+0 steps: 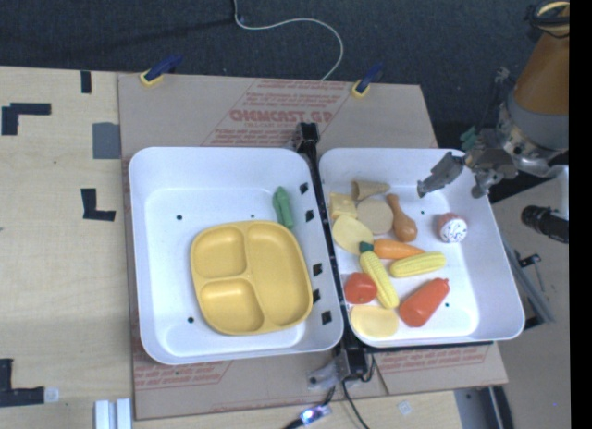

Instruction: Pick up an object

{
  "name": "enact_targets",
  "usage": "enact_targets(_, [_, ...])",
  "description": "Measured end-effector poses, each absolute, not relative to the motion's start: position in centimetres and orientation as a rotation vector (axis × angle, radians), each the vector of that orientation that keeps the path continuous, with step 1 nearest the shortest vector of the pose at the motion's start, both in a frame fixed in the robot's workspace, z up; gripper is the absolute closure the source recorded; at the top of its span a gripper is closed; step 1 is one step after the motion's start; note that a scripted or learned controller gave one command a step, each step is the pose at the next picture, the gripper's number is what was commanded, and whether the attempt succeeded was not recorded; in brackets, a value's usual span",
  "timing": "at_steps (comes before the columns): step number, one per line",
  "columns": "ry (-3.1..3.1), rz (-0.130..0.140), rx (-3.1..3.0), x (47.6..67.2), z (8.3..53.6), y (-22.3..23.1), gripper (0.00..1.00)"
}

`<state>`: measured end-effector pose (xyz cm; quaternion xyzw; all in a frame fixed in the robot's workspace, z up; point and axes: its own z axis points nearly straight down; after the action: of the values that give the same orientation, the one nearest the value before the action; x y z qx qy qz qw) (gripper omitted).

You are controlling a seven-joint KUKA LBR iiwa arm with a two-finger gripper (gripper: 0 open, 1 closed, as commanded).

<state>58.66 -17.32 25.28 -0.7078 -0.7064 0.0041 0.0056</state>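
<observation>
Jaws wide, nothing held; my gripper (460, 176) hangs over the right bin (504, 321) far rim. Toys lie packed, so closing on the corn (417, 264) could snag the carrot (400, 251).

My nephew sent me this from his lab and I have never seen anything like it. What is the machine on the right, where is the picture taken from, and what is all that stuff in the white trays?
It is one picture from a camera fixed above a bench, looking down at a slant. The machine on the right is a robot arm, grey and orange, ending in a two-finger gripper that hovers over the right bin's far edge with nothing between its fingers. Its job is to pick something up. The left bin holds a yellow divided plate and a green toy vegetable. The right bin holds toy food: a corn cob, a carrot, a tomato, a red pepper, a drumstick and a small white ball.
</observation>
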Motion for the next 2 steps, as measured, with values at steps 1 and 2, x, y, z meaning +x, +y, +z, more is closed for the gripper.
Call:
enact_targets(1, [-2.222, 0.002, -2.22, 58.9, 26.0, -17.3, 0.0])
enact_targets(2, [-2.219, 0.007, -2.216, 57.9, 20.2, -17.1, 0.0])
